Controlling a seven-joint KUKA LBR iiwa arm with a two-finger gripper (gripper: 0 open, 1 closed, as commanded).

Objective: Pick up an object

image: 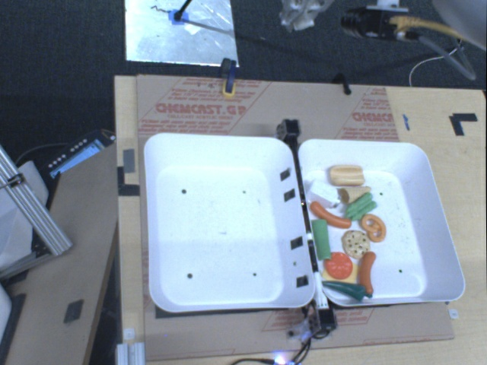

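Pincer (pixel 302 10) hangs high at the 12 o'clock edge of the view, well apart from both bins, over dark floor beyond the desk (pixel 190 97). It is blurred, pale and translucent-looking; how it is set I cannot tell. Nothing seen in it.

Right bin (pixel 434 226) holds all the toy food, bunched against its 9 o'clock wall: bread roll (pixel 346 175) at the top of the pile, pretzel (pixel 374 226), cookie (pixel 354 242), tomato slice (pixel 339 265), sausage (pixel 367 271), an orange carrot-like piece (pixel 329 214), green pieces among them. Left bin (pixel 221 226) shows bare white floor.

Judgement: task at its start. No object lifted; every piece lies in the right bin. Left to do: travel over the pile, descend, close, lift. Pieces touch or overlap, so a clean single grasp looks awkward; the bread roll sits most apart.
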